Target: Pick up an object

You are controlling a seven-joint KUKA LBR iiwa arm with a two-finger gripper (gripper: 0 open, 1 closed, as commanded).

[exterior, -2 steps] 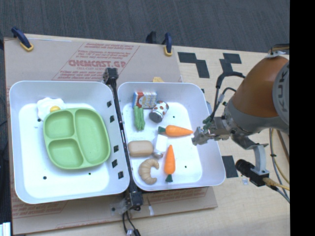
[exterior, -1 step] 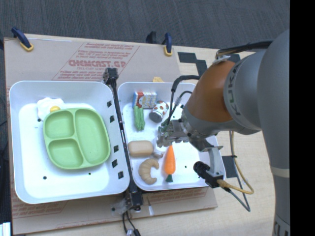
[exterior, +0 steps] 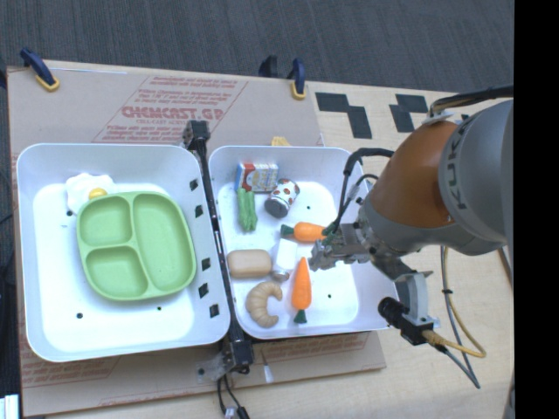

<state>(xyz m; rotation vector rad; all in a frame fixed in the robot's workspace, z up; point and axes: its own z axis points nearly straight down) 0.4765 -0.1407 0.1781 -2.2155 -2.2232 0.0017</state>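
Bench topped w/ printed cardboard (exterior: pixel 175 103) on dark grey carpet (exterior: pixel 262 16), blue clamps at edges. Gripper (exterior: pixel 321 253) low in right bin (exterior: pixel 345 308), beside carrots (exterior: pixel 301 286); jaw state can't tell

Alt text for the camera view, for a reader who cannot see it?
A grey and orange robot arm reaches from the right over the right bin, its hand low beside two toy carrots, a croissant, a bread roll and other play food. The left bin holds a green divided plate.
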